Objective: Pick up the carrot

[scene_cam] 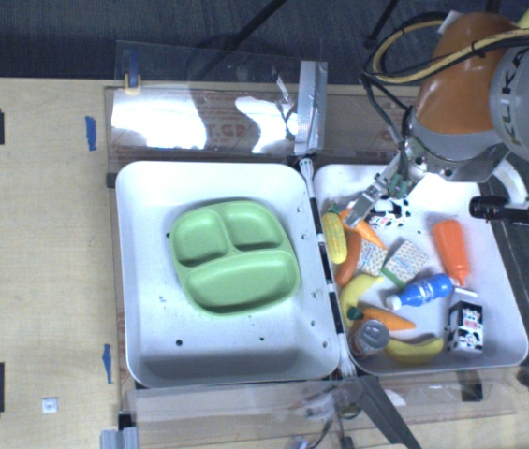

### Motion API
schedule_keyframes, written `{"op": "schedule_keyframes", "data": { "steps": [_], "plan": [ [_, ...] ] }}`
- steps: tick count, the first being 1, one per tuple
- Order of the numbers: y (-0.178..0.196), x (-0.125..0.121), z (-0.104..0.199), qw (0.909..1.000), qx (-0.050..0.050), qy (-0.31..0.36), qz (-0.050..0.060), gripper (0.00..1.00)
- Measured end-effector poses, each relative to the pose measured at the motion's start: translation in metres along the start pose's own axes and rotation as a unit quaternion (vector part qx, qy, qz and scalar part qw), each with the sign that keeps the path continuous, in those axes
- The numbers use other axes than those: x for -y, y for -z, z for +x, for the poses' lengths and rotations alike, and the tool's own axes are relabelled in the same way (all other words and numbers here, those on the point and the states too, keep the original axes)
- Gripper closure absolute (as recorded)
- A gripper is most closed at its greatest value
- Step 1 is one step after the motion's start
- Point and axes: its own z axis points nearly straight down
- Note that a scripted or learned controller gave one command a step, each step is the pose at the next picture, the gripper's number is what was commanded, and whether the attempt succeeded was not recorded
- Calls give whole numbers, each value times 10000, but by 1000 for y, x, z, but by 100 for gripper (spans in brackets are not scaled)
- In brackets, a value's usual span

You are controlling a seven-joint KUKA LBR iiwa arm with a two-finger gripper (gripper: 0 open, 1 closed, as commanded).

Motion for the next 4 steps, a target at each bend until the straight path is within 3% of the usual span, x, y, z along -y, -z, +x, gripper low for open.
{"op": "schedule_keyframes", "data": {
  "steps": [1,2,3,4],
  "plan": [
    [0,6,-27,9977,10,677,-5,0],
    [0,12,33,9961,-9,885,4,0],
    [21,-38,46,9892,6,1467,-10,0],
    [0,32,8,9942,-16,1072,10,0]
  ]
}}
